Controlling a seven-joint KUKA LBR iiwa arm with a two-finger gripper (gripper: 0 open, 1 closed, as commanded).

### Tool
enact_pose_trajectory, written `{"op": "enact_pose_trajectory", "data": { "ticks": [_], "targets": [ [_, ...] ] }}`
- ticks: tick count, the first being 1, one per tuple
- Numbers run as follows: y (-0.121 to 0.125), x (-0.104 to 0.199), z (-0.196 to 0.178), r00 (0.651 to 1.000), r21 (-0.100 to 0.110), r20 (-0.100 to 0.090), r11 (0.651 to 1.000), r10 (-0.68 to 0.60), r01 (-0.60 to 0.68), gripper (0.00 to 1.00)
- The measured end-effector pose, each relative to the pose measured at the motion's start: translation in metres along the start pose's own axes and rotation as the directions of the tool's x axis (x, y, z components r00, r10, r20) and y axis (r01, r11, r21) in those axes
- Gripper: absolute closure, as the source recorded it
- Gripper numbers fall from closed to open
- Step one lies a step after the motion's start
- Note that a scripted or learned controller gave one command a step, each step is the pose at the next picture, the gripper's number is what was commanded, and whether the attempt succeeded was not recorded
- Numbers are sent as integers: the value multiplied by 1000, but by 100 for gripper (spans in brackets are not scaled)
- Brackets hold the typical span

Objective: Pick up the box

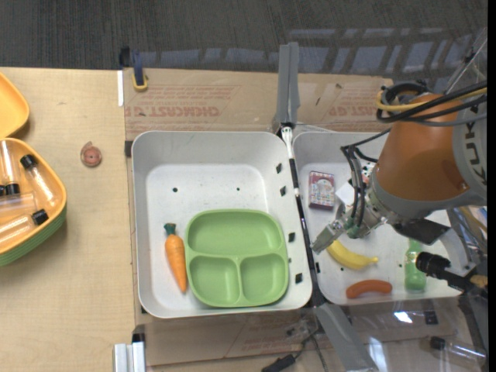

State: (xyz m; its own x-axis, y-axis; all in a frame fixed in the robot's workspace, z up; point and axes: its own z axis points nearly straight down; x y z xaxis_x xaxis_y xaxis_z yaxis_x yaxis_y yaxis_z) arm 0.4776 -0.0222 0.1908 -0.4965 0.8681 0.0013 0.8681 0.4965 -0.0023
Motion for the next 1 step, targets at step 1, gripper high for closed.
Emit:
{"op": "enact_pose_trajectory", "data": {
  "ticks": [1],
  "targets": [
    [48,-9,0,1000,0,1,1000,-28,28,0]
  ]
}}
